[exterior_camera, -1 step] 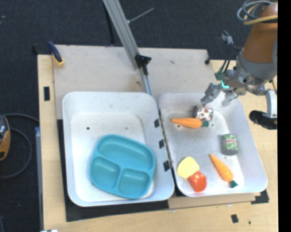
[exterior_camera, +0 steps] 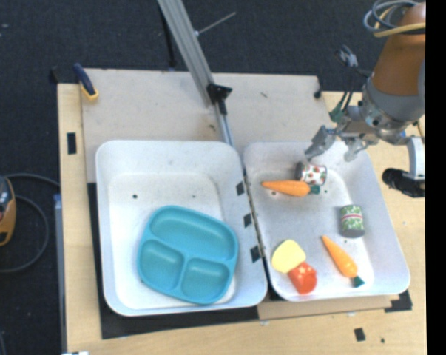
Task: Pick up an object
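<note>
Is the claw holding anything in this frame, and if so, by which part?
Nothing is held. The claw hangs open above the right bin's far edge, apart from the small can and carrot below it.

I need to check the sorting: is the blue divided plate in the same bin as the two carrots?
No, the blue divided plate lies in the left bin, while both carrots lie in the right bin.

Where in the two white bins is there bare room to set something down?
The left white bin is bare along its far strip, beyond the blue divided plastic plate. In the right white bin, a bare patch lies between the long orange carrot, yellow disc and green can. Its near half is crowded.
</note>
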`<state>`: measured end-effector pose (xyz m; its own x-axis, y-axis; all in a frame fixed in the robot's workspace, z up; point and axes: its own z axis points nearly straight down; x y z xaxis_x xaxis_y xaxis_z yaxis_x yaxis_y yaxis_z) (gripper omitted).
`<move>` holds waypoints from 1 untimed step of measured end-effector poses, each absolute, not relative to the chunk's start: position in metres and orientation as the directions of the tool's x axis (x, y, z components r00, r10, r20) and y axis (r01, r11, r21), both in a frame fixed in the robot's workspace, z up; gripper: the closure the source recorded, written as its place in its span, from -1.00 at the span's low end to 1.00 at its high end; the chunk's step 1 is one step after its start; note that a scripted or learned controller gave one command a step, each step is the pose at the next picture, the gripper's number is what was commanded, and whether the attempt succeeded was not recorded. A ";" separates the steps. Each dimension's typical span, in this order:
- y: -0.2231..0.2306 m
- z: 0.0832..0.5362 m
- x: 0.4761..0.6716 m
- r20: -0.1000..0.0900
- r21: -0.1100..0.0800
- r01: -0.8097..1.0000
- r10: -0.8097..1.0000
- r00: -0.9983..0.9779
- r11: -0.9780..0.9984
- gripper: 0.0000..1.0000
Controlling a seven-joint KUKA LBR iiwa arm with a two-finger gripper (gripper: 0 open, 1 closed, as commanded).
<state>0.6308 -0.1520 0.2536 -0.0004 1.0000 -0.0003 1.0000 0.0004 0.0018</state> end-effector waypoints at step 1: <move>-0.149 0.192 0.633 -0.002 -0.003 1.000 1.000 0.000 0.000 -1.00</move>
